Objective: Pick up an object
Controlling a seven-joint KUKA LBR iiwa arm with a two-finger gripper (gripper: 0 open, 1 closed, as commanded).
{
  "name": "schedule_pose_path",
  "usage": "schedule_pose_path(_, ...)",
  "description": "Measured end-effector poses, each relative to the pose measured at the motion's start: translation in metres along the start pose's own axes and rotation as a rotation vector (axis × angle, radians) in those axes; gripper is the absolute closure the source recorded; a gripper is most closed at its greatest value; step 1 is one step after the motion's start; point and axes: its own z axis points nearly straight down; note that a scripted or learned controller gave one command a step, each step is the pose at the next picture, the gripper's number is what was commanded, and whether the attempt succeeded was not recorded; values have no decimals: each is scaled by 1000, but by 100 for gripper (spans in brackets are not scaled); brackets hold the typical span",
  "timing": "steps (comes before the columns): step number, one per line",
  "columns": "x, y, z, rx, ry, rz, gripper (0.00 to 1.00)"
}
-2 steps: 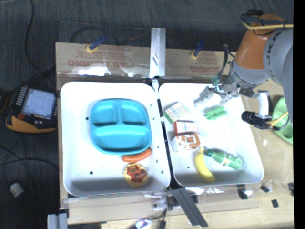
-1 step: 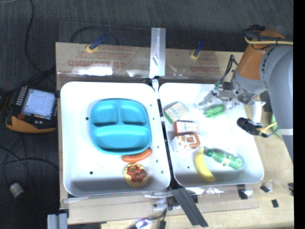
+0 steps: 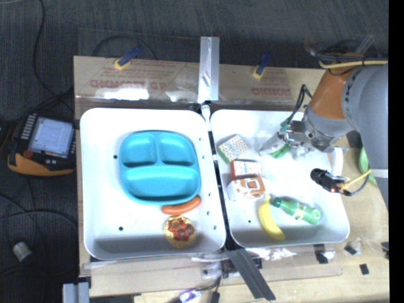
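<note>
green bottle (image 3: 298,209) lying flat, long axis left-right, beside banana (image 3: 270,220)

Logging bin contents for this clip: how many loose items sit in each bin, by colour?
Left bin:
Blue: 1, divided plate
Orange: 1, sausage-like piece
Red-yellow: 1, round item
Right bin:
Yellow: 1, banana
Green: 1, bottle
Printed boxes: 2, pale one, orange-brown one
Total: 7

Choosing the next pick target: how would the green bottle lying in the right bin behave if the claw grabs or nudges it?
The green plastic bottle lies on its side, so a nudge would probably roll it. Its rounded, glossy-looking body may slip between closing fingers. It touches the yellow banana, which would likely shift with it.
</note>
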Motion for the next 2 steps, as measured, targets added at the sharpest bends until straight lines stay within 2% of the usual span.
schedule_pose_path(1, 0, 1, -9, -1, 2, 0, 100)
schedule_pose_path(2, 48, -1, -109, 10, 2, 6, 100)
